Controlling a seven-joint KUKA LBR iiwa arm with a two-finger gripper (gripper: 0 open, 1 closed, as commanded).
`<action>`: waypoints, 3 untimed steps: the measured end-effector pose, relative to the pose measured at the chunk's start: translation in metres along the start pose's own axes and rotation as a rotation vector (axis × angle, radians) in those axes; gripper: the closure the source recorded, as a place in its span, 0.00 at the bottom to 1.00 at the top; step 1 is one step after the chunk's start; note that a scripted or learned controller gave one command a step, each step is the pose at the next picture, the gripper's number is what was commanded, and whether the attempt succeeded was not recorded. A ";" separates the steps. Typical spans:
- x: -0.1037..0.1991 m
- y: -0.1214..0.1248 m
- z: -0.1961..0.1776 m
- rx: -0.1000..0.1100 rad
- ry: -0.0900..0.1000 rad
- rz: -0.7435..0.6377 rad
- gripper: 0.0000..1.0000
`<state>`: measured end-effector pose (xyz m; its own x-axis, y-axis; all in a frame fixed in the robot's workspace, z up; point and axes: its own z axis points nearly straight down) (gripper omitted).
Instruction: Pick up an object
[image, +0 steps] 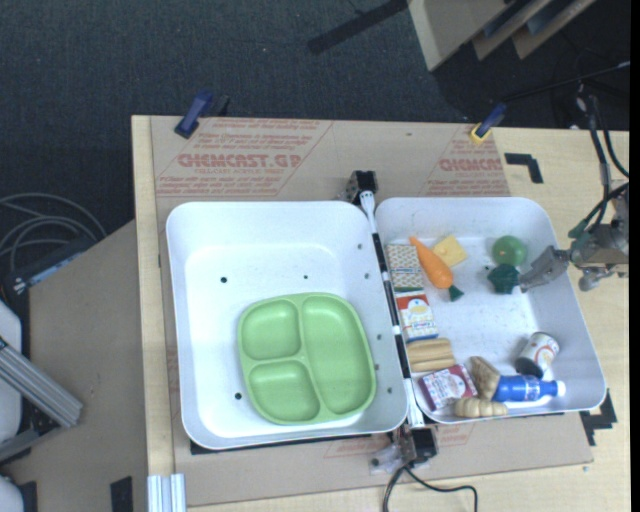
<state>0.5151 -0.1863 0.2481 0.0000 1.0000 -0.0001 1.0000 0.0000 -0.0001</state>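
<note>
Camera view shows the gripper (535, 272) at the right bin's (570, 330) right wall, its grey fingers reaching left toward the broccoli (503, 278); whether they are parted or closed cannot be told at this size, and nothing is seen between them.

The broccoli is the nearest candidate; it sits in the upper right of the bin, just below the green ball (508, 248) and just beside the fingertips; it is probably a light, hard plastic toy, lumpy enough to give purchase, best taken across its crown; its axis cannot be made out.

The ball looks smooth and would likely roll away from a pinch.

The carrot (435, 265) lies slanted, thick orange end up-left, green tip down-right near the bin's middle; its long axis runs along that slant, so a hold across the mid-body would suit; it is probably stiff and light.

The bottle (528, 389) lies near the lower wall, its long axis almost level, white cap to the right; it is likely slick and rounded, so it should be gripped across the body.

The left bin (200, 240) holds a green tray (305, 357).
</note>
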 end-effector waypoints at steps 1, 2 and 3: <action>0.021 0.089 0.159 0.006 0.002 -0.001 0.00; 0.045 -0.011 0.164 0.002 0.001 0.001 0.00; 0.059 0.024 0.163 -0.002 0.000 -0.001 0.00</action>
<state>0.5387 -0.1272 0.0846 -0.0011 1.0000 -0.0004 1.0000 0.0011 0.0019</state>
